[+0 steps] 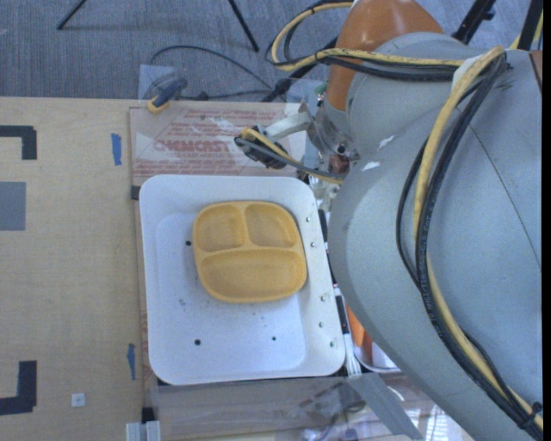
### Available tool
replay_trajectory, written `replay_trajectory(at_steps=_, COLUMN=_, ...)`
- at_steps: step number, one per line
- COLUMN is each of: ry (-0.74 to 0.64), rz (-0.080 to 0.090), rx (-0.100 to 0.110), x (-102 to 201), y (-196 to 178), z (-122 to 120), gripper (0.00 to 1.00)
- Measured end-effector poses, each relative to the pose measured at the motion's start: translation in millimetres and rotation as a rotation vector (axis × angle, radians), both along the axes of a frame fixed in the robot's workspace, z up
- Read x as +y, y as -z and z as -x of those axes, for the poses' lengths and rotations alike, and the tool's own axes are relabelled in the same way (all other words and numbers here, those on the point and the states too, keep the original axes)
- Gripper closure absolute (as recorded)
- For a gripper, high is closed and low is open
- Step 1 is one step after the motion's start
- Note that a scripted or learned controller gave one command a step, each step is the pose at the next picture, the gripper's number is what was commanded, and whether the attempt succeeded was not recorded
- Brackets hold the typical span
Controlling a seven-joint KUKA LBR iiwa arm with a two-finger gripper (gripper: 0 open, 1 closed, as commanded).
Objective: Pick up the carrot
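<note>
My arm's large grey body (439, 215) reaches in from the right and hides the right bin beneath it. Its orange band (379, 24) is at the top of the view. A small orange sliver (365, 343) peeks out under the arm, just right of the left bin's edge; I cannot tell whether it is the carrot. The arm hides whatever lies under it.
The left white bin (164, 284) holds a yellow three-compartment plate (250, 251) in its upper middle. Black and yellow cables (263, 146) loop near the bin's top right corner. A cardboard sheet (189, 142) lies behind the bin.
</note>
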State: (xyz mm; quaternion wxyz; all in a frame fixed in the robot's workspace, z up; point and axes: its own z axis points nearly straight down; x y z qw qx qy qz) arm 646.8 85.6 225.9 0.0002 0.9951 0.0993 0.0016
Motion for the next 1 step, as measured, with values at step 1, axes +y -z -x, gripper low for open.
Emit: replay_trajectory(at_steps=1, ry=-0.126, rz=-0.002, rx=0.010, x=-74.5, y=19.4, z=0.1, gripper=1.00)
